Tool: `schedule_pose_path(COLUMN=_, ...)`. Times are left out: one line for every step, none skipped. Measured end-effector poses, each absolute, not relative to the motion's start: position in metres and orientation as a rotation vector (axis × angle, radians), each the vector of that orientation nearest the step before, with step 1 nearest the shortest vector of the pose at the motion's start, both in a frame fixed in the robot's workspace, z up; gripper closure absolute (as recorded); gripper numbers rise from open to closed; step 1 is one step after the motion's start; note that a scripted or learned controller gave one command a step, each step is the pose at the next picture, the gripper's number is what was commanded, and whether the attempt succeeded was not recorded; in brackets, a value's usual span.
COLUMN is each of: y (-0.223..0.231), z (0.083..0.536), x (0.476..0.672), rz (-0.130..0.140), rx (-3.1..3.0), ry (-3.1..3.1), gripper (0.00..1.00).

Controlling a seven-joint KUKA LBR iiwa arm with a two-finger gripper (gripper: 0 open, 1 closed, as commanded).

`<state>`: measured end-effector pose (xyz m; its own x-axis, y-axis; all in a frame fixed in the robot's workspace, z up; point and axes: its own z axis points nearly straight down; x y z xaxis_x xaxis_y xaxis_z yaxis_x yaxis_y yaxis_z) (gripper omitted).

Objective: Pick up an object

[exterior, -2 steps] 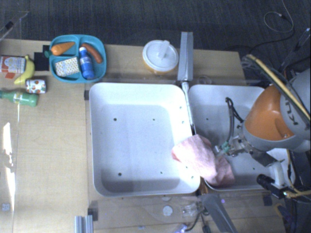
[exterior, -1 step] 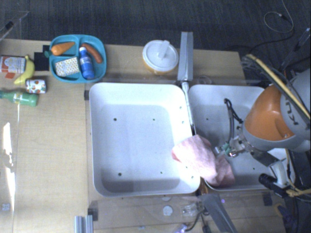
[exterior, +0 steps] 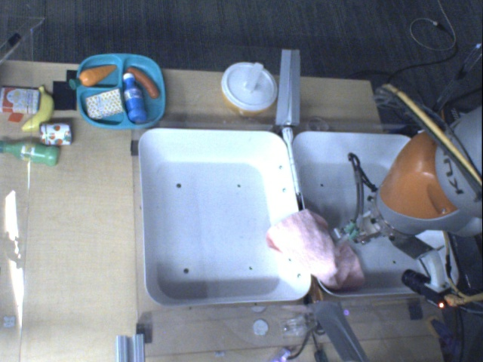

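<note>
Closest to me, a crumpled pink cloth (exterior: 309,249) lies slumped over the divider between the two white bins, one part spilling onto the near right corner of the left bin (exterior: 211,217) and the bulkier end sagging into the right bin (exterior: 324,172). Just to the right of the cloth sits the gripper (exterior: 353,232), low over the floor of the right bin and right up against the cloth's edge — whether it is open, closed or pinching fabric I cannot tell from here, since the wrist hardware hides it. Behind the gripper, further right of the cloth, swells the arm's orange band (exterior: 415,183), with the grey arm (exterior: 464,153) running off past it and a thin black cable looping up beside it. Beyond the cloth, the divider carries on as a grey metal rail (exterior: 287,89) that sticks out past the far rims of the bins. Just left of that rail's far end, well beyond the cloth on the wooden bench (exterior: 68,240), stands a round white lidded container (exterior: 249,87). Further left again is a blue sectioned tray (exterior: 121,90) holding an orange carrot-like toy, a blue bottle and other small pieces — and past it, farthest from the cloth, a yellow banana (exterior: 39,110), a small can (exterior: 56,133) and a green bottle (exterior: 32,152) lying flat.
</note>
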<state>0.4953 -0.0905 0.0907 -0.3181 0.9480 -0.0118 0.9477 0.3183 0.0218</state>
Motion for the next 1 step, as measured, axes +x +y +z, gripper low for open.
schedule_pose_path(y=-0.0913, z=0.0907, x=0.4953, rz=0.019, rx=1.828, ry=2.53, gripper=0.0)
